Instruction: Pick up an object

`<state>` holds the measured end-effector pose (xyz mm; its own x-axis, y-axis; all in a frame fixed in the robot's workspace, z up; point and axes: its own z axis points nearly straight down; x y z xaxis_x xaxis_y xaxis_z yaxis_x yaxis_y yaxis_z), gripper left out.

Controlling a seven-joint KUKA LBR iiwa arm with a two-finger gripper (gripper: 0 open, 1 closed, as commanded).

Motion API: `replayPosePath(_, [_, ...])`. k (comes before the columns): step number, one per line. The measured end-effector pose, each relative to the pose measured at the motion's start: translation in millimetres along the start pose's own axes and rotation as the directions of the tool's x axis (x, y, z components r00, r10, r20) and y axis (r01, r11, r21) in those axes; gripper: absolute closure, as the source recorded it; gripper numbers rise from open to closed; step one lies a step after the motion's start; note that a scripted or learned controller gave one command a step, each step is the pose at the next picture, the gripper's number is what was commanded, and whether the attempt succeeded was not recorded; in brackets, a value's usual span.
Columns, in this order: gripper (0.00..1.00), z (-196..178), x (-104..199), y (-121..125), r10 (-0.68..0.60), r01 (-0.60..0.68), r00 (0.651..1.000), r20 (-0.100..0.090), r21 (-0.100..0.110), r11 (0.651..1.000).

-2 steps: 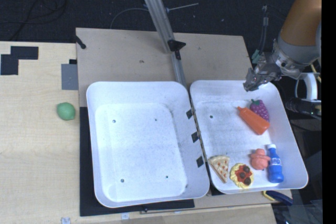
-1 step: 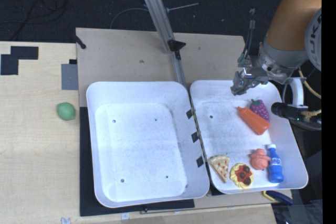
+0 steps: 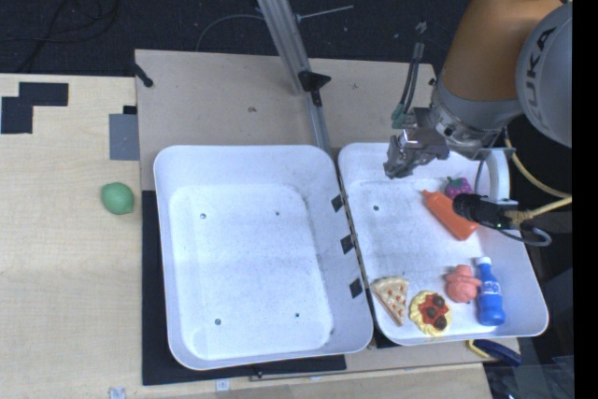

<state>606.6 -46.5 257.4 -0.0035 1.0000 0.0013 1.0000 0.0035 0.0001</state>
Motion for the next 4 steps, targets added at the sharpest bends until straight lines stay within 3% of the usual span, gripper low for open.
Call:
replayPosePath(3, [1.0,18.8,131.1,-59.8,0.001,-0.001,1.0,0.001,0.002,1.0])
replayPosePath(4, [0.0,18.5,129.2,-59.3,0.005,-0.005,1.0,0.001,0.001,1.0])
